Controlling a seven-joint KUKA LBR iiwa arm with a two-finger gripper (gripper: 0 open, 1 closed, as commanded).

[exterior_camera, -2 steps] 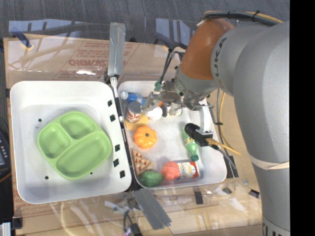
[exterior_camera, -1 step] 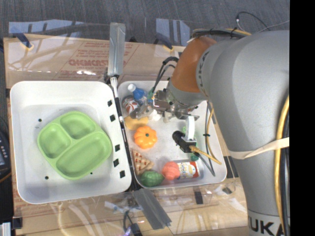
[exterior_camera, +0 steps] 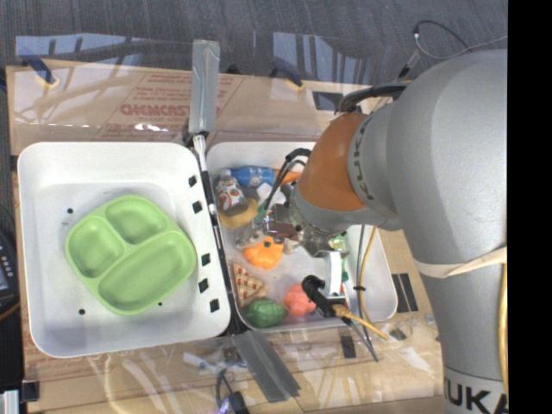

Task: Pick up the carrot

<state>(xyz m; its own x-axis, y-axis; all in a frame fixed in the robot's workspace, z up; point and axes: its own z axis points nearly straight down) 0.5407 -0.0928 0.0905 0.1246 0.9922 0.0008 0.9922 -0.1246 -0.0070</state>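
The grey arm looms above white bins on a cardboard-covered bench; end effector grip unclear.

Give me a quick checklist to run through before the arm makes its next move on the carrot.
1. Carrot located: cannot tell. An orange item lies mid-bin, but its shape is unclear.
2. Tool over the right bin: ok, it sits just above the orange item.
3. Something held in the tool: cannot tell, the wrist blocks the view.
4. Room around the orange item: not ok. The waffle-patterned piece, green item and pink item crowd it.
5. Green divided plate out of the way: ok, it lies in the left bin.
6. Cables clear: not ok, a yellow cable trails over the right bin's edge.
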